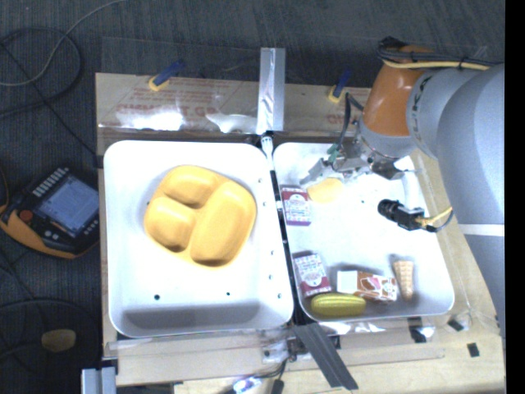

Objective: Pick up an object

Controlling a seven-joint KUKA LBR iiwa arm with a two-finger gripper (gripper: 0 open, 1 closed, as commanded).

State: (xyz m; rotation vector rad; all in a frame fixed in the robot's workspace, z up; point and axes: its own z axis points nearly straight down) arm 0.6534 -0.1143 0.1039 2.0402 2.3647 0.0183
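camera view: my gripper [328, 169] sits low at the far edge of the right bin [426, 245], right against a pale yellow rounded piece [325, 190], probably my target. i can't tell its state from this angle. nearer me from it lie two glossy red packets [296, 204], a smooth yellow-green pickle shape [337, 304] and a ridged cone [403, 276]. well off to its side, the left bin [123, 302] holds a soft, puffy yellow bun cluster [199, 214].
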